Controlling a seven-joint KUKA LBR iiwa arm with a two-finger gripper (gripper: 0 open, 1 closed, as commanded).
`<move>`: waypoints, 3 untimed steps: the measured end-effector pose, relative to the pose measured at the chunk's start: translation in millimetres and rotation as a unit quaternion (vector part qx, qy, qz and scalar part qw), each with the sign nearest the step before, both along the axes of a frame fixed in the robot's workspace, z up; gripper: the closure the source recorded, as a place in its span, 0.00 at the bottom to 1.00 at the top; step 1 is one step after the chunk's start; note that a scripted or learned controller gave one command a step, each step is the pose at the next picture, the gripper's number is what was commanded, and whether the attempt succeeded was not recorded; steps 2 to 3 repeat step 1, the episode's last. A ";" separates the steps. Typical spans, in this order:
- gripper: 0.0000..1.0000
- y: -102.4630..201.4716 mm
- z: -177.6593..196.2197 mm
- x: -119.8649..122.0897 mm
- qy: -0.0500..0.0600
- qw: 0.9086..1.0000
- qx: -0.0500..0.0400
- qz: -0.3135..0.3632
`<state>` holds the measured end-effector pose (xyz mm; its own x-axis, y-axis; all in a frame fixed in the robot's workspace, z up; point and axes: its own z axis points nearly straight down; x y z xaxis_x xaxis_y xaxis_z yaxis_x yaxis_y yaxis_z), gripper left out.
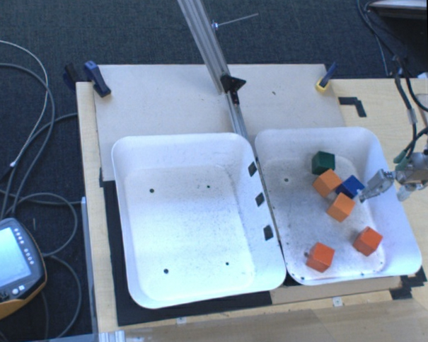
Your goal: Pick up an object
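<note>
Camera view: blue block (352,186) sits in the right bin (390,152), touching two orange blocks, one up-left (327,182) and one just below (341,207). Green block (323,162) is a bit further up. Two more orange blocks lie apart near the bin's front, one (368,241) to the right and one (320,257) to the left. Claw (374,186) comes in from the right and its tip is right beside the blue block, maybe touching. Nothing seen between its fingers; can't tell how wide it's open. Blocks look like small, stiff, light cubes with flat faces, probably easy to pinch on two opposite sides, but the clustered ones leave little room for a finger. The lone orange blocks in front look like easier picks. Left bin (128,156) sits alongside on the counter (161,98).
</note>
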<state>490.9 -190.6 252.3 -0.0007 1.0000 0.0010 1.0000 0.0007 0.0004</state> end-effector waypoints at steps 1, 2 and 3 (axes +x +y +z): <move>0.00 -5.1 -118.5 9.8 0.005 1.000 0.002 0.000; 0.00 -5.1 -118.5 9.8 0.005 1.000 0.002 0.000; 0.00 -5.1 -118.5 9.8 0.005 1.000 0.002 0.000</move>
